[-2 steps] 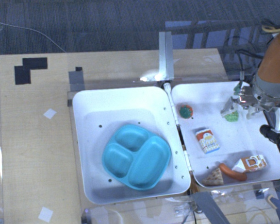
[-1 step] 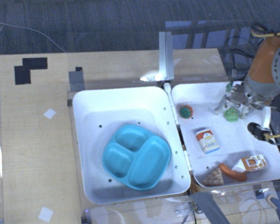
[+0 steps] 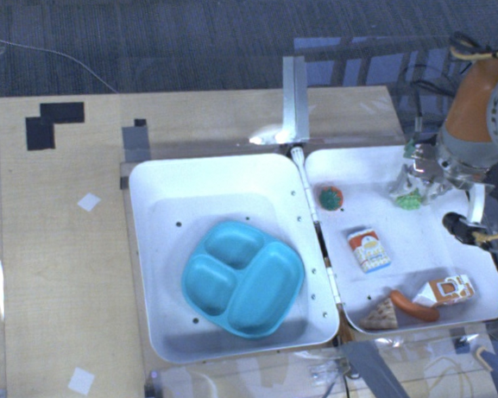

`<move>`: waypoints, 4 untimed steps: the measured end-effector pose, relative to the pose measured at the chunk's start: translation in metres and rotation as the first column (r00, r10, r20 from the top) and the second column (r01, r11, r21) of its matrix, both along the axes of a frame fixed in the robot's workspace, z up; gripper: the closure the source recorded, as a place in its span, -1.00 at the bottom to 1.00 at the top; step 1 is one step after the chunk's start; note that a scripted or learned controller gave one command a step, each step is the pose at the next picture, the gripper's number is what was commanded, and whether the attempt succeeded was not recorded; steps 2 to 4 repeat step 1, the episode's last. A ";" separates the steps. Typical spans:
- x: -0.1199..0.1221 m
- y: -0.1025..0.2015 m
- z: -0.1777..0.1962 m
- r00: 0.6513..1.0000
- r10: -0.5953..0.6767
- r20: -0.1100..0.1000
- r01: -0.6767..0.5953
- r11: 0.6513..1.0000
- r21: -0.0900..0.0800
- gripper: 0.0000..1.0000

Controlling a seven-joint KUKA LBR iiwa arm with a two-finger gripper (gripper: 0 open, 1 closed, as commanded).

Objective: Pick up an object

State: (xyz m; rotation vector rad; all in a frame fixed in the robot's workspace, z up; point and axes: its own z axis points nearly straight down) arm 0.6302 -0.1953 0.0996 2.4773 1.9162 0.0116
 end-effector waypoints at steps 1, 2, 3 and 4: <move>0.040 0.056 0.099 0.981 -0.195 -0.006 0.195 0.981 0.003 1.00; 0.040 0.056 0.099 0.981 -0.195 -0.006 0.195 0.981 0.003 1.00; 0.040 0.056 0.099 0.981 -0.195 -0.006 0.195 0.981 0.003 1.00; 0.040 0.056 0.099 0.981 -0.195 -0.006 0.195 0.981 0.003 1.00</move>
